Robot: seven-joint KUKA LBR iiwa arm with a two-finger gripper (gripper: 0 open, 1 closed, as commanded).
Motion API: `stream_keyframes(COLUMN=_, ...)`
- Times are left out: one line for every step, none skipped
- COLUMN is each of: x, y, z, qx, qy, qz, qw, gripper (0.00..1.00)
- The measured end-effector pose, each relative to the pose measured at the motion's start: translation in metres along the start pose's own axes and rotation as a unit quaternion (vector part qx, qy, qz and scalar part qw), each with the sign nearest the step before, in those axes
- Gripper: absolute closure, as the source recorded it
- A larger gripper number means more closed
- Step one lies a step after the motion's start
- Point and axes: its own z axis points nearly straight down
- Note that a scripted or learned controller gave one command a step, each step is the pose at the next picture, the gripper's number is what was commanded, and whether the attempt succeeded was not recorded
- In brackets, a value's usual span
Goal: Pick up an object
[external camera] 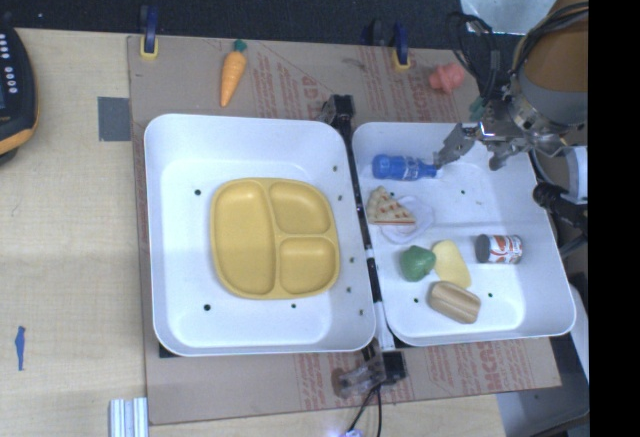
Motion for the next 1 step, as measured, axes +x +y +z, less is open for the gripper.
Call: stream_keyframes(x=0.0498, y=-0.0419, z=0.0553, qx=0.004, qy=0.002, qz=-0.002, qw=1.0, gripper=0.0)
